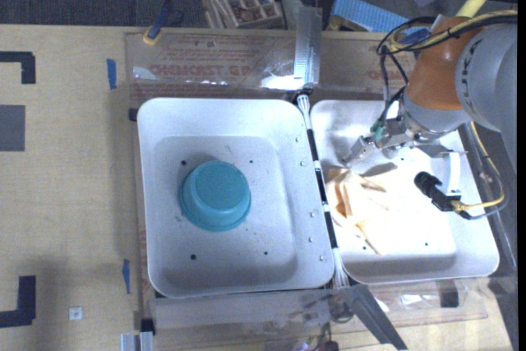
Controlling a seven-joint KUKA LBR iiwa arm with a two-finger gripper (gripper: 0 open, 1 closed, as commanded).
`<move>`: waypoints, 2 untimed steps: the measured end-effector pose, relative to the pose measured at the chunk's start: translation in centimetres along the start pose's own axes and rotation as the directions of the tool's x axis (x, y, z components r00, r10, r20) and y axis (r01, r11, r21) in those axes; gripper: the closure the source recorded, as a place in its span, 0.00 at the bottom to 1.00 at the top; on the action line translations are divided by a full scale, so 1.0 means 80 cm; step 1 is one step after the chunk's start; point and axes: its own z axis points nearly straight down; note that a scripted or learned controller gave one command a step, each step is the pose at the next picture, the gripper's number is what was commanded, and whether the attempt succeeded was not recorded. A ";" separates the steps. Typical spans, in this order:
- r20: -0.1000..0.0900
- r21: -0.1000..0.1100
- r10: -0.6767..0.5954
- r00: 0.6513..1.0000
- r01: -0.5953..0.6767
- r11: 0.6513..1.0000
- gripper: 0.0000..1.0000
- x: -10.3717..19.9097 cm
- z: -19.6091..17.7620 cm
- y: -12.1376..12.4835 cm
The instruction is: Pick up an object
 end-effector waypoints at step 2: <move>0.005 -0.011 0.035 0.999 -0.035 0.999 1.00 0.025 -0.015 0.035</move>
